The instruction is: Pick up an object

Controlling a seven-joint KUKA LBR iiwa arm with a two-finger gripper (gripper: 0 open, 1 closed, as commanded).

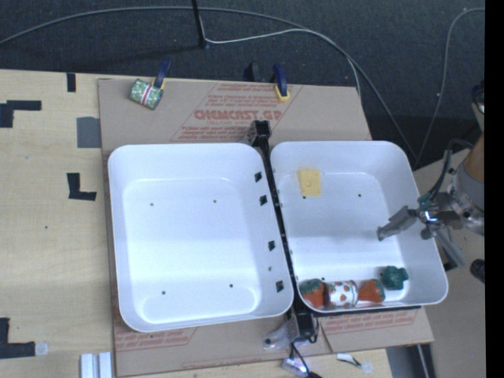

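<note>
Two shallow white plastic bins sat side by side on the table point(47, 235), over a brown cardboard sheet point(228, 113) printed with red lettering. The left bin point(126, 172) and the right bin point(394, 160) met along a dark seam with black clips. In the right bin a flat pale yellow square piece point(310, 183) lay near the far left corner, well apart from the rest. Along the near wall sat a row of small toys: a red and green one point(314, 291), a white one with red spots point(342, 294), an orange one point(372, 292), and a teal one point(392, 276) just beyond it. The grey pincer point(391, 229) reached over the right rim; one finger showed, with nothing in its grasp, and whether it was clenched or released could not be told.
</note>
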